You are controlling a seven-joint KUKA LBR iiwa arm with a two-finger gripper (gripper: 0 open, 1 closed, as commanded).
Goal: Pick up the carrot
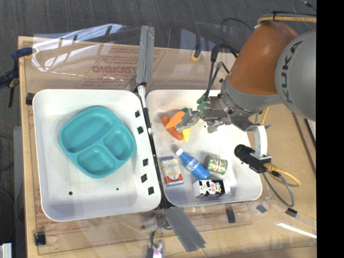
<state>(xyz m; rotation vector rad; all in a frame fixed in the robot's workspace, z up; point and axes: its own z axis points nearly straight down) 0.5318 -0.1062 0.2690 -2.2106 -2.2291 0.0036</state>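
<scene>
Pincer [189, 120] sat low over the upper left part of the right bin [244, 192], at the end of the grey arm [279, 69] that came in from three o'clock with its orange band just above the wrist. Its tips were down at the carrot [173, 121], but whether they were apart, together or clamped on the carrot could not be told from this slanted view, since the metal parts overlapped the orange body and the small green piece at its one o'clock end. That carrot lay on the bin floor near the divider between the two bins, with a small yellow piece [186, 135] touching it at five o'clock. Further toward six o'clock in the same bin lay a small carton [171, 171] beside the divider, a blue bottle [192, 165] with a white cap tilted just at the carton's three o'clock, a green can [217, 165] on its side at the bottle's three o'clock, and a black-and-white box [209, 187] near the bin's six o'clock rim. A black cable end [249, 158] hung over the bin's three o'clock side. The left bin [48, 198] held a teal divided plate [97, 140], lying flat and roughly in its middle. Both bins stood side by side on the bench [70, 63], under a sheet of clear plastic.
</scene>
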